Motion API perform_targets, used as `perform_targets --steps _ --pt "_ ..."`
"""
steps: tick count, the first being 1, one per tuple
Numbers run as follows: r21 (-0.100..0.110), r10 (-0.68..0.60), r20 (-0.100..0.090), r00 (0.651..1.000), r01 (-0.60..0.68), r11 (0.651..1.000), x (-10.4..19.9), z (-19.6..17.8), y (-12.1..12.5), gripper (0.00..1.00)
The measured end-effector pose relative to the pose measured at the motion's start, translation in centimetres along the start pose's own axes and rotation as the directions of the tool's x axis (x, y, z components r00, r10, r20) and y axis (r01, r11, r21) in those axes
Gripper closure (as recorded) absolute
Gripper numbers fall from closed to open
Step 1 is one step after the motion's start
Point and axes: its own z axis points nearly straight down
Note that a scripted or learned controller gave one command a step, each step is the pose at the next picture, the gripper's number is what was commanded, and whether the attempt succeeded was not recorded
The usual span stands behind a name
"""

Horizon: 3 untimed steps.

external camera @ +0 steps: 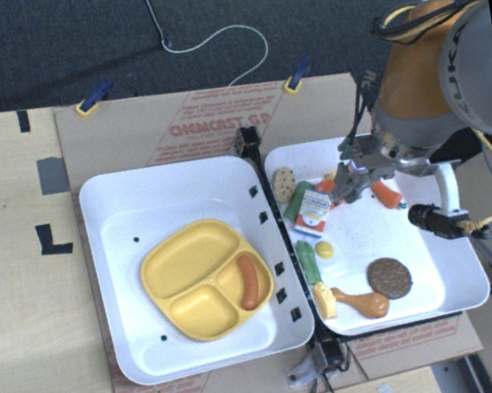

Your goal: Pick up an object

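Nearest the camera, along the front of the right bin [465, 295]: a toy drumstick [360, 301], tan, lying on its side, thin end toward a small yellow corn piece [323, 301] at the divider. Just behind the drumstick, a brown round patty [389, 277], flat, close to it but whether they touch is unclear.

Further back against the divider: a green pod-like piece [307, 262], a small yellow round item [325, 249] just beside it, then a red-and-white packet [311, 217], a green item [298, 199] and a speckled cookie [282, 180] toward the back-left corner.

Gripper [348, 184] hangs low over the back half of the right bin, near the packet. Dark parts overlap there; cannot tell whether the jaws are parted or closed, or whether anything sits between them. An orange carrot-like piece [388, 193] lies just right of the gripper.

Left bin [117, 258]: 1 yellow divided tray [194, 278], 3 compartments, with a toy sausage [250, 281] lying in the right-hand compartment.

Both bins sit on a cardboard sheet [207, 128], with a white cable [213, 43] looping on the dark floor beyond.
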Motion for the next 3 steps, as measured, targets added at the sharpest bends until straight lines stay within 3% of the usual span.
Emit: perform_targets --steps 1,2,3 --pt "0.001 -0.001 -0.001 1.0 0.001 1.0 5.2 0.2 -0.7 1.0" --pt "-0.002 0.002 0.001 1.0 -0.002 1.0 6.7 -1.0 -0.7 1.0" --pt "0.001 0.005 0.002 1.0 -0.005 1.0 6.3 0.1 -1.3 1.0"
